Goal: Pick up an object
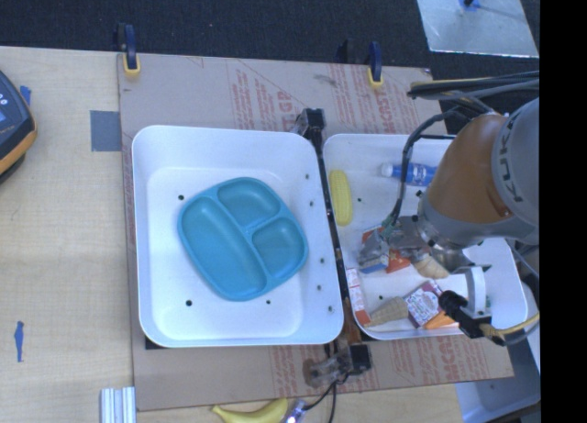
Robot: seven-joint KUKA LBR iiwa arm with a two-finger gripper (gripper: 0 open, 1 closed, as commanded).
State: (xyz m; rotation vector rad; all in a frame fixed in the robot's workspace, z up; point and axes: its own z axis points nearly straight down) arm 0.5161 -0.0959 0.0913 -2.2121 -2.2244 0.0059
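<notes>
My gripper (390, 245) is down in the right bin (514, 306), over a heap of small items at its middle. The arm's orange band and grey wrist cover much of that bin. A grey and red piece (371, 249) lies right at the gripper's tip; I cannot tell whether it is held. Close by lie a tan cone (387, 311), a red and white packet (422, 304) and an orange item (442, 323). A yellow oblong object (340, 196) rests by the bin's left wall. A blue and white bottle (409, 172) lies at the back.
The left bin (156, 155) holds a blue divided plate (242, 237). A banana (249, 409) lies on the bench in front of the bins. A dark device (11, 128) sits at the far left edge. Clamps (131, 48) hold the cardboard sheet under the bins.
</notes>
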